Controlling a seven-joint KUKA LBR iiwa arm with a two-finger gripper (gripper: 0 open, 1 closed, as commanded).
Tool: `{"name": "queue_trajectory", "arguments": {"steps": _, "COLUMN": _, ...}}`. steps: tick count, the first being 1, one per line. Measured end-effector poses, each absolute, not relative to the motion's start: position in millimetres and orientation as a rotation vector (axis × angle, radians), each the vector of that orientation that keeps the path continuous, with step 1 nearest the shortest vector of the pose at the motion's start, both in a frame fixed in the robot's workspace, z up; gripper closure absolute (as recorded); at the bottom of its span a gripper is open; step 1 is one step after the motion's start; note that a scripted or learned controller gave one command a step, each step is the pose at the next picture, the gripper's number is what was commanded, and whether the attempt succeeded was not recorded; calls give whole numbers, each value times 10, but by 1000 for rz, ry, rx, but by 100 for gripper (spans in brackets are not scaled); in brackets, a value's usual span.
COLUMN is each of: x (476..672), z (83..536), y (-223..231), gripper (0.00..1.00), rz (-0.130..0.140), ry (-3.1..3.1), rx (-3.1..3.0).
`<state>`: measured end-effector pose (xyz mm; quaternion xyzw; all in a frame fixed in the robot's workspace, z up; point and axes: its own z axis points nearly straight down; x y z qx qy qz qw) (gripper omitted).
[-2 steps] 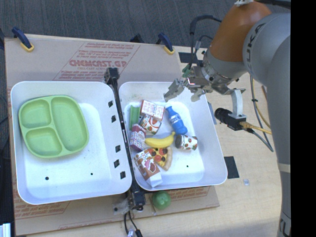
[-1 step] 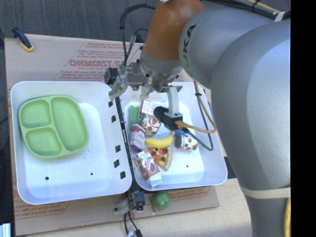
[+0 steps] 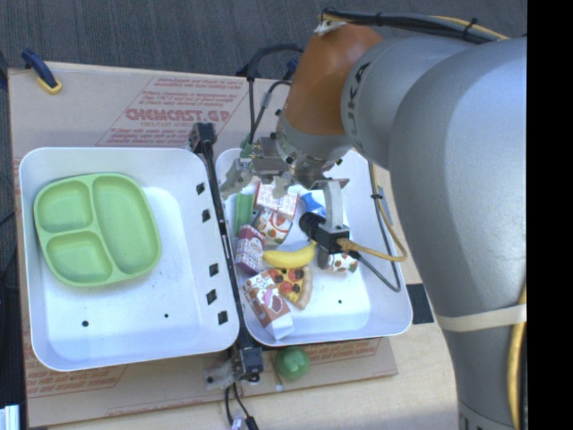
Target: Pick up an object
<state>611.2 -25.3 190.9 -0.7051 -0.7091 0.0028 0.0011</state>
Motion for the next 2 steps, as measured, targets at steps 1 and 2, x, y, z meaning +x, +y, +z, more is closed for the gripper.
{"name": "queue_trajectory", "arguments": {"steps": 1, "x": 6336, "z": 970, "y": -972, "gripper": 0, "rz": -5, "ry": -2232, "rx": -2217}}
{"name": "queue_trajectory", "arguments": {"steps": 2, "x": 6342, "z": 1082, "y": -992, "gripper": 100, "rz": 0, "ry": -2236, "rx": -2217}}
